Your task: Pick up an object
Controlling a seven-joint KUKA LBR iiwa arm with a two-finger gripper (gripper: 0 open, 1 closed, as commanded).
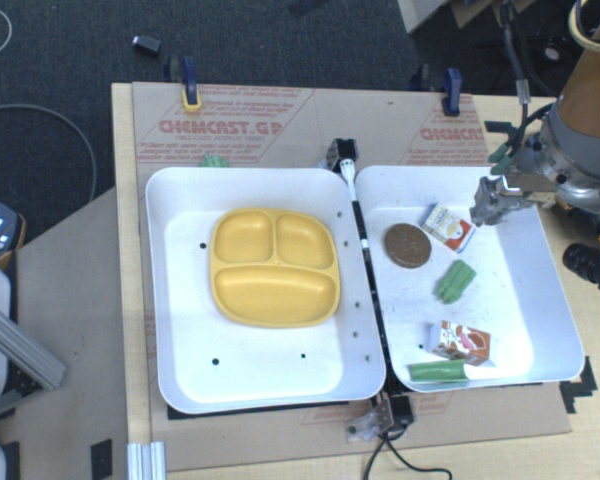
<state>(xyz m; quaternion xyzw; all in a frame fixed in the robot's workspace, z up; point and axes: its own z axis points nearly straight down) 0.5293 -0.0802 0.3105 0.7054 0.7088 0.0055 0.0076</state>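
1. Objects for picking lie in the right bin (pixel 540 298): a small white and red packet (pixel 446 225) near the far side, a brown round disc (pixel 408 245) just to its left, a green piece (pixel 456 280) near the middle, a red and white packet (pixel 464 341) closer to the near side, and a long green piece (pixel 437 371) at the near edge.
2. All these things lie apart from each other, except that the small white and red packet is very near the disc.
3. The tool (pixel 487 206) is over the far part of the right bin, just to the right of the small white and red packet. It looks close to that packet, but I cannot tell if it touches it, and I cannot tell if the tool is open or closed.
4. The left bin (pixel 180 268) holds a yellow tray with three compartments (pixel 275 266), which lies flat near the middle.
5. Both bins stand side by side on the counter (pixel 280 128), which is covered with a brown board with red letters.
6. Two blue clamps (pixel 189 76) hold the far edge of this board.
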